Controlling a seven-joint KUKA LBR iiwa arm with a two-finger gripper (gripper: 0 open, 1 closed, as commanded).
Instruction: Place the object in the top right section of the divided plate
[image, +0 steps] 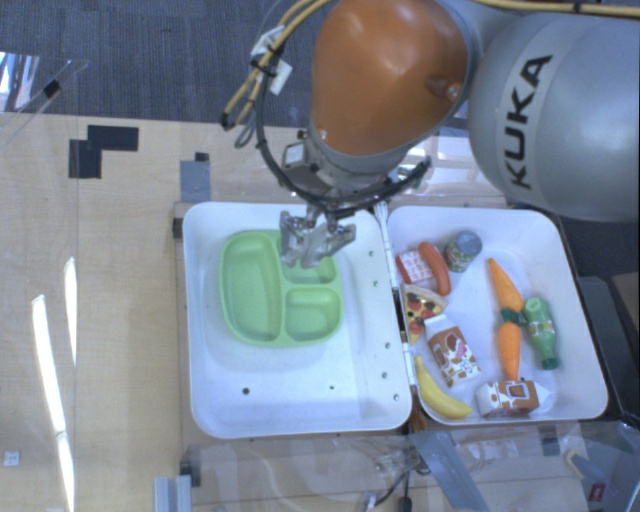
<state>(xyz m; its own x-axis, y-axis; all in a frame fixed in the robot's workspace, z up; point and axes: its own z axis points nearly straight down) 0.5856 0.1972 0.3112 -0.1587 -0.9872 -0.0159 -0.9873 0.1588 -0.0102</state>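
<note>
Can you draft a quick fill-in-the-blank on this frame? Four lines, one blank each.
1. The divided plate is coloured ____.
2. The gripper hovers over the plate's top ____ section.
3. The banana lies in the ____ bin.
4. The two carrots lie beside a green ____.

Missing words: green; right; right; bottle

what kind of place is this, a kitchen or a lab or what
Most likely a robotics lab test bench, not a kitchen: a KUKA arm reaches over two shallow white bins, the food in the right bin is toy food such as a banana, and the green divided plate looks plastic.
</note>
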